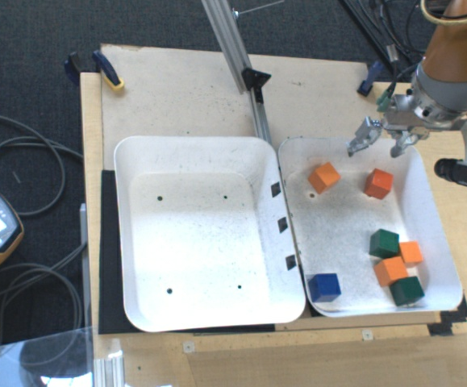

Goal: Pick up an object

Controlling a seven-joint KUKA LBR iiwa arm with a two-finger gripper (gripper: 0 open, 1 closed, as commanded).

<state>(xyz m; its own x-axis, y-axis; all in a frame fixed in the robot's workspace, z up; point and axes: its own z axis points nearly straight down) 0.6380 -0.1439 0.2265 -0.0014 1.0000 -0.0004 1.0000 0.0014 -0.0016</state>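
Observation:
My gripper (pixel 380 144) hangs over the far end of the right bin (pixel 436 216), fingers spread apart with nothing between them. Just below it lie an orange block (pixel 324 176) to the left and a red-orange block (pixel 378 183) to the right, both on the bin floor. Nearer the front sit a dark green block (pixel 385 243), a small orange block (pixel 410 252), another orange block (pixel 390 270) and a second green block (pixel 407 290), clustered together. A blue block (pixel 325 287) rests at the bin's front left corner.
The left bin (pixel 136 216) sits beside the right one, divided by a shared rim with black clips (pixel 282 224). A slanted metal rail (pixel 233 47) crosses the bench at the back. Clamps sit at the far bench corners (pixel 108 69).

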